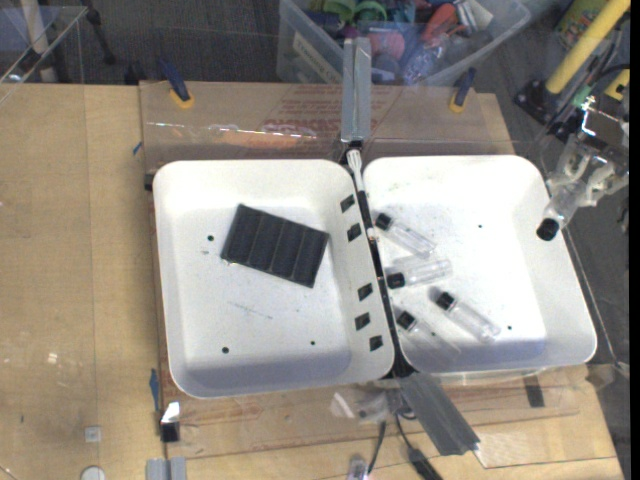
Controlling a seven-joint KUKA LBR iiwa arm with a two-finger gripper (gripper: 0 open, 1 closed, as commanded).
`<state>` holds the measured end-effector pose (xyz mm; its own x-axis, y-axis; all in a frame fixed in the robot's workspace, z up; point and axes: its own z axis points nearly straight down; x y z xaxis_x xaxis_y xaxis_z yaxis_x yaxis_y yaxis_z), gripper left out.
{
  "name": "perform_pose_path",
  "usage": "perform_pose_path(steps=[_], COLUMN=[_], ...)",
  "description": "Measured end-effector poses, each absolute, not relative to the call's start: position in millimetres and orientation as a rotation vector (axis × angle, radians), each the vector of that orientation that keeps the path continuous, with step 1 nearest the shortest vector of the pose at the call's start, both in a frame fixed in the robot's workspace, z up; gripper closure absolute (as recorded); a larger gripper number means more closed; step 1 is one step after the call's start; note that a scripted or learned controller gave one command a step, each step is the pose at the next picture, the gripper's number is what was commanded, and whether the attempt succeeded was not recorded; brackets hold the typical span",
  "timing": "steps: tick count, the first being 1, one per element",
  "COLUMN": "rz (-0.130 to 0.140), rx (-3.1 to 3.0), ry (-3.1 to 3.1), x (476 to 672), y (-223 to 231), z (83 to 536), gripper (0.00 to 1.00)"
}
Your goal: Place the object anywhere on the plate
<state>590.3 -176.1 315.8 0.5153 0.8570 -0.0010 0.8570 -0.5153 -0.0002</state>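
A dark, ribbed rectangular plate [275, 246] lies flat in the left bin [190, 358], towards its back. My gripper [572, 190] hangs over the right rim of the right bin [570, 328]. A clear vial with a black cap [549, 227] slants down from between its fingers, cap lowest, above the bin's right wall. The plate is far to the left of the gripper, across the divider between the bins.
Several more clear vials with black caps [462, 314] lie in the left half of the right bin, near the divider [362, 268]. A tub of colourful toys [400, 18] stands behind the bins. Cables and a yellow tube [592, 30] sit at the far right.
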Motion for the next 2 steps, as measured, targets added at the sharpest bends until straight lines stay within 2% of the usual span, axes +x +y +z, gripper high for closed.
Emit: perform_pose_path(steps=[1, 2], rz=[-0.003, -0.001], rx=[2.701, 2.731], ry=[1.609, 1.553], x=[531.8, 498.2], y=[-207.0, -213.4], z=[247.2, 296.1], gripper=[1.0, 1.0])
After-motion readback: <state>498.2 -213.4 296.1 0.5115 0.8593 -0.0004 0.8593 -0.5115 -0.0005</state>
